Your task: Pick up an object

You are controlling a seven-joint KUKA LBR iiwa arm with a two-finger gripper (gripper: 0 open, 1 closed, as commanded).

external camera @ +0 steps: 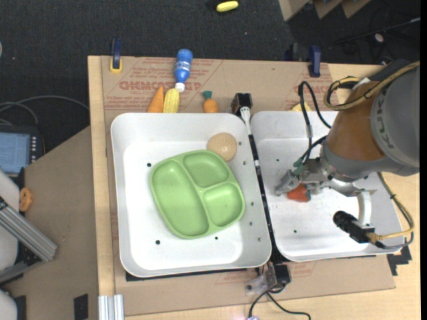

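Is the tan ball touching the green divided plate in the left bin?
Touching: the camera view shows the tan ball resting against the green plate's upper rim, with no gap between them.

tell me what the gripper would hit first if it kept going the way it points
The gripper points toward the view's left and down. Likely first: the right white bin's floor, beside the small red object. Depth is unclear from this slanted view.

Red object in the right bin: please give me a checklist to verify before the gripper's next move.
1. Red object lies in the right bin: ok.
2. Gripper is at the red object: ok.
3. Object sits between the fingers: cannot tell.
4. Object is off the bin floor: cannot tell.
5. Green tray and tan ball are in the left bin, away from the gripper: ok.
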